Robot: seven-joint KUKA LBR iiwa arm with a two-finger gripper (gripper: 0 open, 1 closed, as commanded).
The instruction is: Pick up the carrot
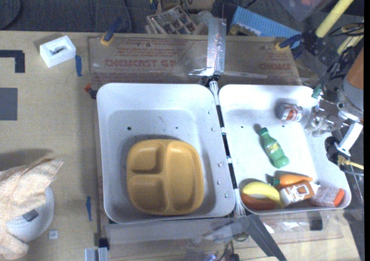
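- Far left on the pale wooden counter point(52, 133): a crumpled beige cloth point(26, 179) draped over a rounded grey-white object, well clear of both bins and seemingly no part of the job.
- Near the counter's back edge: a small white rectangular box point(57, 51), also set apart from the working area.
- Left shallow white bin point(110, 110): holding a mustard-yellow plastic plate with three compartments point(165, 176), lying flat toward the near side, nothing on it.
- Right shallow white bin point(243, 104): carrying all the loose items, hence the arm reaching in from this side.
- Mid-bin: a small green plastic bottle with a white cap point(273, 147), lying on its side and apart from the rest.
- Toward the back: a small silver and red can point(289, 112), tipped over, close to the arm.
- Near front corner, a tight cluster: a yellow banana point(259, 190) in front, a small white and orange carton point(299, 191) just beside it, an orange-red packet point(332, 196) at the right.
- The slim orange carrot point(292, 179): lying just behind the banana and touching the carton's top edge, so crowded on two sides; probably awkward to reach without nudging neighbours.
- Right edge: the metal two-finger gripper point(329, 121), over the bin's right rim, near the can and well apart from the carrot; cannot tell how it stands, too cluttered with cables.
- Judged from this: approach not yet begun.
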